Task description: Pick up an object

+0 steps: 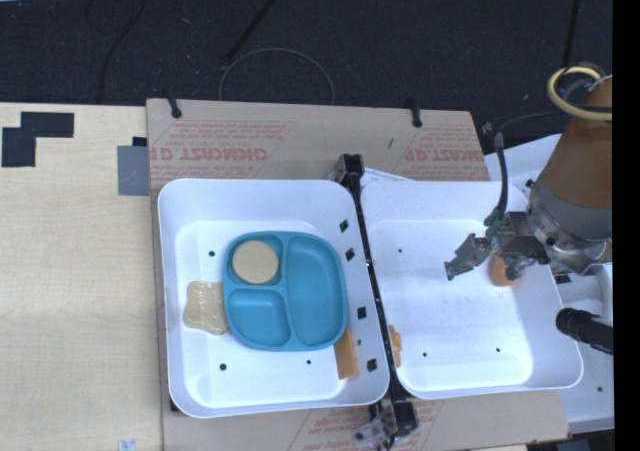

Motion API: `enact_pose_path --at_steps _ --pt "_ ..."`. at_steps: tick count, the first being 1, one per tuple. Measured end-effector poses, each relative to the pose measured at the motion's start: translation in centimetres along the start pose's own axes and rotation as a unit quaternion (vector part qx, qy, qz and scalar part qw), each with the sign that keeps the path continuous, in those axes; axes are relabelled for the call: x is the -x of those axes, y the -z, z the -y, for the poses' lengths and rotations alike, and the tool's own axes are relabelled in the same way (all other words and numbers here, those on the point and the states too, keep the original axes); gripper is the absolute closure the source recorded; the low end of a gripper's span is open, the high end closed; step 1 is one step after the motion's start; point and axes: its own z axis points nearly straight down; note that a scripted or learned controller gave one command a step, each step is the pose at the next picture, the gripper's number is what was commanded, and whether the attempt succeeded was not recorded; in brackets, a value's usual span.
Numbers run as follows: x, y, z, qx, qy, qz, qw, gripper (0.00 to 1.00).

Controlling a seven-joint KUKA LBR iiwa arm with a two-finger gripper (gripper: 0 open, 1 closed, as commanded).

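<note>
My gripper (pixel 490 261) hangs over the right part of the right bin (pixel 440 379), coming in from the right on the grey arm (pixel 585 179). A small orange object (pixel 500 272) sits right against the gripper's underside, partly covered by it. I cannot see whether it is held or lying on the bin floor. In the left bin (pixel 190 229) a blue divided plate (pixel 290 309) carries a round tan disc (pixel 254 261) in its upper left compartment.
A pale beige piece (pixel 205 306) lies left of the plate. A brown stick (pixel 346 356) leans at the left bin's lower right corner. A small orange bit (pixel 396 343) sits at the right bin's left wall. A black divider (pixel 365 279) runs between the bins.
</note>
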Motion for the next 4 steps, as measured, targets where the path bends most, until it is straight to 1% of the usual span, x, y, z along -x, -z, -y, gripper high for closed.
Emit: enact_pose_path --at_steps 1,2,3,4 --pt "0.0 0.5 -0.2 0.005 0.001 0.001 1.0000 0.00" --pt "0.9 -5.0 0.3 0.002 0.000 0.000 1.0000 0.00" --pt "1.2 -9.5 -0.1 0.003 0.001 0.000 1.0000 0.00" --pt "1.2 -14.0 0.5 0.003 0.000 0.000 1.0000 0.00"
